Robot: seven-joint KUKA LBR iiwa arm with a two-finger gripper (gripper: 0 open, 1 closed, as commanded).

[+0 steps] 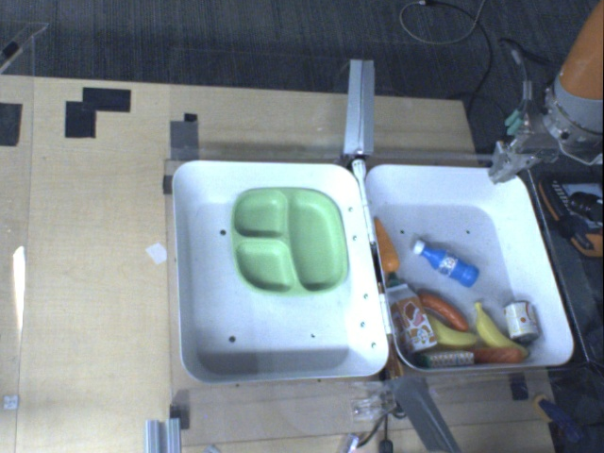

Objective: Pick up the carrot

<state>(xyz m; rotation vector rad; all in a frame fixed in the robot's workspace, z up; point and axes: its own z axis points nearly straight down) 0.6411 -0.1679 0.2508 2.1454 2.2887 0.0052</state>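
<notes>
The carrot (385, 245) is a slim orange piece lying lengthwise against the left wall of the right bin (472, 196), near the divider between the two bins. My gripper (503, 166) hangs above the far right corner of that bin, well away from the carrot and higher up in the view. Nothing shows in its grasp. The grey arm with its orange band (583, 64) comes in from the upper right.
In the right bin lie a blue bottle (445, 264), a printed packet (412, 321), a red-orange sausage (444, 310), a banana (491, 328) and a small can (520, 321). A green divided plate (288, 240) sits in the left bin (203, 281).
</notes>
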